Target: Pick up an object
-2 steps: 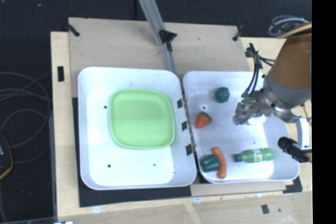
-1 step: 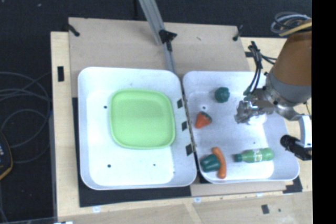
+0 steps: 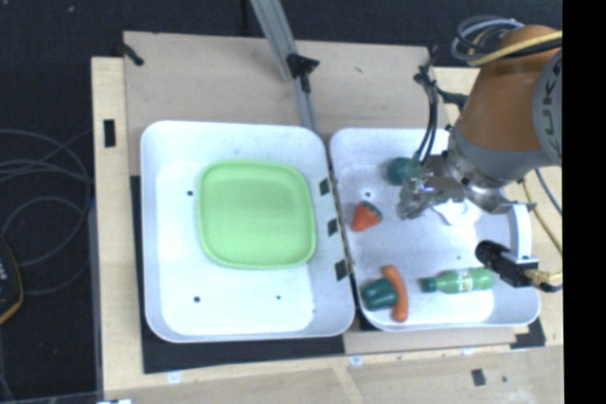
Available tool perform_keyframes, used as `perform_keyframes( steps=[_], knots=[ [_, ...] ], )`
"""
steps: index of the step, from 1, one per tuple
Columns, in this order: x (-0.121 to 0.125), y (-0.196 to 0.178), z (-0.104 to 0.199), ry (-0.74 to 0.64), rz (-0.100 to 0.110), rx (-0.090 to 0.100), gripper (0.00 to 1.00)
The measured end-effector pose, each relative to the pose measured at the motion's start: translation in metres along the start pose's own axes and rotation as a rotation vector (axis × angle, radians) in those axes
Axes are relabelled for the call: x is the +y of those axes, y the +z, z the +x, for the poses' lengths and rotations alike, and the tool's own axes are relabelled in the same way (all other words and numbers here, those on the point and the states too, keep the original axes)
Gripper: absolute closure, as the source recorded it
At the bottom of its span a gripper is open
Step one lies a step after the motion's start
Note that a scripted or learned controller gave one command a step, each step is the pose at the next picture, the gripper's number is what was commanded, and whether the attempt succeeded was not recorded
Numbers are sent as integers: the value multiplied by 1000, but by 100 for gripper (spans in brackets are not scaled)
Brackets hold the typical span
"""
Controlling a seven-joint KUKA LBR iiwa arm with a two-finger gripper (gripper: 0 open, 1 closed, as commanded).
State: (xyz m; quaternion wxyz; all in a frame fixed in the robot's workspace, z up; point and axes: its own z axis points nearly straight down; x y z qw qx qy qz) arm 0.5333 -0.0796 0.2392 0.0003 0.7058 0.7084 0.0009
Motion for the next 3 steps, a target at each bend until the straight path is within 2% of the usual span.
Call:
perform_keyframes(
  steps=[2, 3],
  knots=[
    [-13, -8, 89, 0, 0, 0, 100],
    [-26, 5, 139, 0, 2, 0, 100]
  ],
)
